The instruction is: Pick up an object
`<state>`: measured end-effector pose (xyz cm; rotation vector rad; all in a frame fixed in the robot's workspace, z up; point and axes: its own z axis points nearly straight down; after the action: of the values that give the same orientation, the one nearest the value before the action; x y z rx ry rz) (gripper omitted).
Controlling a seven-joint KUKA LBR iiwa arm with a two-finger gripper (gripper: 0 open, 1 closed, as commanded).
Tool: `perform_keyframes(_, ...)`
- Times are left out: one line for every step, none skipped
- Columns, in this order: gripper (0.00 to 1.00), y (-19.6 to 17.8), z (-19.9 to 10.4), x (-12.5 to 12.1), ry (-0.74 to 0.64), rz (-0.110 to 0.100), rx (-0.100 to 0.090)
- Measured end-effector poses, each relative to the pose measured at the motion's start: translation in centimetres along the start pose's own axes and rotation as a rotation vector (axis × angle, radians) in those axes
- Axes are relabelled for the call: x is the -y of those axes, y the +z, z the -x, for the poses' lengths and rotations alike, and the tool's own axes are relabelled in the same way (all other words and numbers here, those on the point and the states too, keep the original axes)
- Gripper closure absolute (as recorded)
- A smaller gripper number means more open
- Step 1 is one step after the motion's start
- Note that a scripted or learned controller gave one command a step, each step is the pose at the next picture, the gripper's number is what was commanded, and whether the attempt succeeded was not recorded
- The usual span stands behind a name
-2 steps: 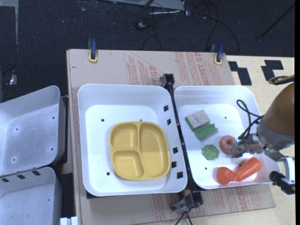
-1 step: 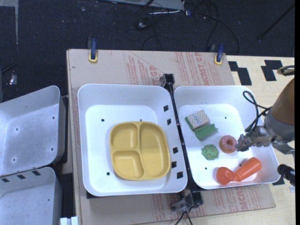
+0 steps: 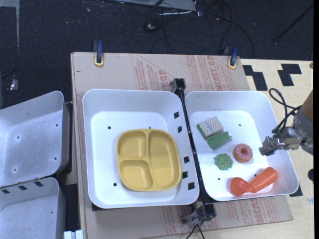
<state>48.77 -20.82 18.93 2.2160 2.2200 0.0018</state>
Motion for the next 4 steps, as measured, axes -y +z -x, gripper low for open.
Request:
perform_keyframes(1.00, -4.3, 0.2, 0.4, -0.001, 0.000, 0.000)
perform_keyframes(1.00, -4.4, -6.1, -0.1, -0.004, -0.005, -0.004)
perform_keyframes(1.00, -5.3, -11.1, -0.4, -0.005, -0.003, -0.003)
perform_keyframes(1.00, -4.3, -17.0, -1.0, -0.004, -0.006, -0.003)
